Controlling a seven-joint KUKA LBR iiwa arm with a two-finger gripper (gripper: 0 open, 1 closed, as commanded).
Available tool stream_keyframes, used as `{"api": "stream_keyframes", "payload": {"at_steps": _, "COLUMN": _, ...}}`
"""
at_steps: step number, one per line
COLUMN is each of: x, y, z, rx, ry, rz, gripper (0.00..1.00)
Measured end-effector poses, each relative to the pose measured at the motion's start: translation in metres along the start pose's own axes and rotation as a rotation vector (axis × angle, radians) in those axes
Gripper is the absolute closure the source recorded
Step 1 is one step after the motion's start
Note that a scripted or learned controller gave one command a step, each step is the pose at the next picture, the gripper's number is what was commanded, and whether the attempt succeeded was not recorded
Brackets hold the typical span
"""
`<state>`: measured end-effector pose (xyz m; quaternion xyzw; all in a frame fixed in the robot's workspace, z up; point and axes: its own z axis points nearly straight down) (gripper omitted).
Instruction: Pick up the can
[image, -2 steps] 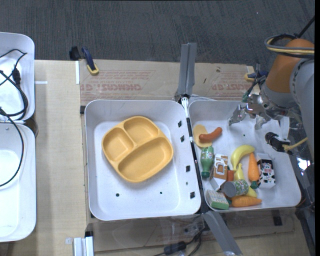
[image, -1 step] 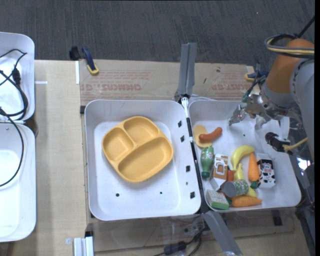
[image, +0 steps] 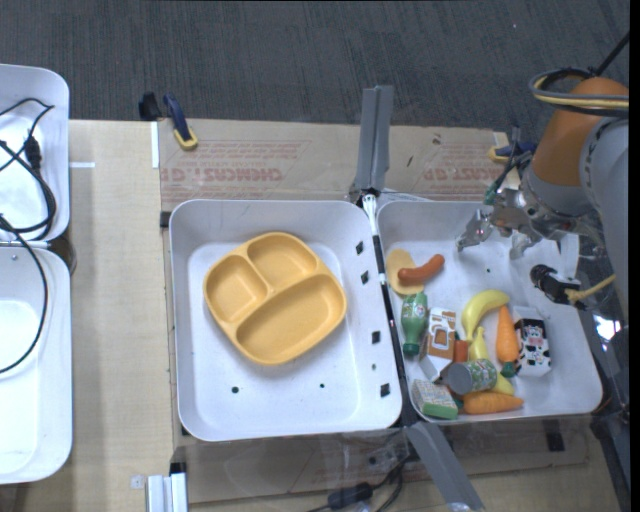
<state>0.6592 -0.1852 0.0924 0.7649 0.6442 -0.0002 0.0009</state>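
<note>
Here, two white bins sit side by side on the bench. The left bin (image: 190, 330) carries a yellow divided plate (image: 275, 297), lying flat near its middle. The right bin (image: 585, 385) holds a crowd of toy food. The can (image: 470, 377) lies on its side in the near part of that bin, grey end facing the camera, green label behind; it touches a carrot (image: 492, 403) lying just in front of it and sits beside a small green-edged sandwich block (image: 436, 399). A green bottle (image: 414, 321) lies left of an orange-and-white carton (image: 441, 335); a banana (image: 483, 307) curves above the can, and an upright carrot (image: 508, 335) stands next to a black-and-white cow-patterned carton (image: 533, 347). A sausage (image: 421, 268) rests on a yellow slice near the bin's far left corner. The arm (image: 585, 140) reaches in from the right, and the gripper (image: 497, 236) hangs over the far part of the right bin, well apart from the can, fingers spread wide with nothing between them.
</note>
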Motion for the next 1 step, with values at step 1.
{"api": "stream_keyframes", "payload": {"at_steps": 1, "x": 0.0, "y": 0.0006, "z": -0.0101, "rx": -0.002, "ry": -0.001, "rz": -0.002, "gripper": 1.0}}
